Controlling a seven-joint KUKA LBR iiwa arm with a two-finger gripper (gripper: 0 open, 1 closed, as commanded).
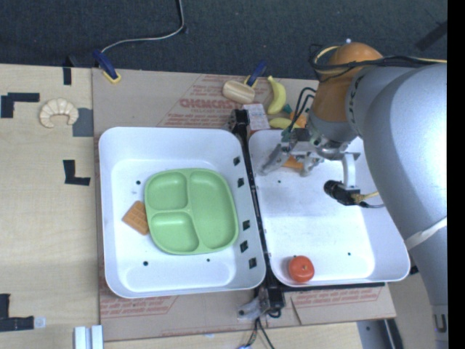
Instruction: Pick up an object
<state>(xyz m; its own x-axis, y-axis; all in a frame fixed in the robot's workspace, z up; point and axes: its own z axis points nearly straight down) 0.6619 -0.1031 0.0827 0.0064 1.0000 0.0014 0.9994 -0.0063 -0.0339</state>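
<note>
I see the fingers (290, 160) spread narrowly around a small orange piece (293, 163) at the right bin's (363, 246) far end (a tomato (300, 268) sits near its front rim).

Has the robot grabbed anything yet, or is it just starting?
Nothing looks lifted yet. The gripper is down at the top of the right bin, right by a small orange piece, but I can't tell if it has hold of it. The tomato sits untouched near the front. The grab and the lift are left.
</note>
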